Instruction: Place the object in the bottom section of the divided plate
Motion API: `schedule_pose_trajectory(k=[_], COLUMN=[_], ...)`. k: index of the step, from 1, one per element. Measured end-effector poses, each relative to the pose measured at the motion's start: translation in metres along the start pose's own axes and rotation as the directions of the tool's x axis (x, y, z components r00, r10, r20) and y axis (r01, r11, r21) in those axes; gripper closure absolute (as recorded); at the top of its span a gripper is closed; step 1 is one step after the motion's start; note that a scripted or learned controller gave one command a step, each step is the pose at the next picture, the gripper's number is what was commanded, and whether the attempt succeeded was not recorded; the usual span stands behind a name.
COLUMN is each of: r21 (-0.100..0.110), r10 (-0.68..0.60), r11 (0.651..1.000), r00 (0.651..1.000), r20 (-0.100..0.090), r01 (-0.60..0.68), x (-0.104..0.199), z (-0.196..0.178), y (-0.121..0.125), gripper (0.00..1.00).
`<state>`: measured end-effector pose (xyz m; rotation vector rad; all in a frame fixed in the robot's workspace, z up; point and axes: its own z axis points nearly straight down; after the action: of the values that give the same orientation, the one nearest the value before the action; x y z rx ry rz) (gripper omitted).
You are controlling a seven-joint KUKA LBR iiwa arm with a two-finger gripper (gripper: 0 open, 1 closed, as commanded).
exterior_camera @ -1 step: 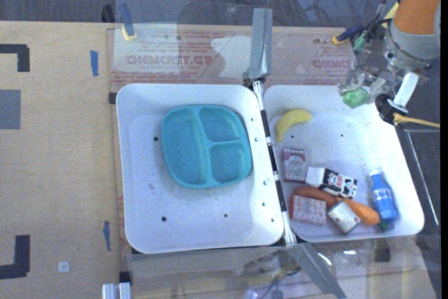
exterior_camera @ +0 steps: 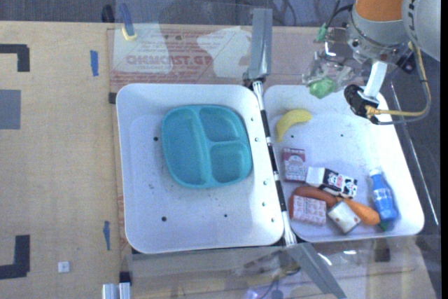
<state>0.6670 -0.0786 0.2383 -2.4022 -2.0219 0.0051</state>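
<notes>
Gripper (exterior_camera: 324,78) above far edge of right bin (exterior_camera: 406,171), fingers closed on small green object (exterior_camera: 321,87), lifted clear of bin floor. Divided plate (exterior_camera: 207,145), teal, in left bin (exterior_camera: 140,178), well apart to left; central bin rims between. Below gripper: banana (exterior_camera: 292,121); nearer front, small cartons (exterior_camera: 294,164), carrot (exterior_camera: 360,210), blue bottle (exterior_camera: 382,198).
</notes>
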Motion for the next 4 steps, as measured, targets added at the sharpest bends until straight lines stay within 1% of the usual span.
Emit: schedule_pose_trajectory(k=[1, 2, 3, 4], r21=[0.004, 0.002, 0.001, 0.005], r10=[-0.082, -0.059, 0.030, 0.090], r11=[0.997, 0.998, 1.000, 0.996], r00=[0.997, 0.998, 1.000, 0.996], r20=[0.000, 0.001, 0.002, 0.003], r01=[0.082, 0.059, -0.030, -0.090], x=[0.080, 0.174, 0.148, 0.232], z=[0.040, -0.014, -0.058, 0.015], y=[-0.039, -0.090, -0.075, -0.115], gripper=[1.00, 1.00, 1.00, 1.00])
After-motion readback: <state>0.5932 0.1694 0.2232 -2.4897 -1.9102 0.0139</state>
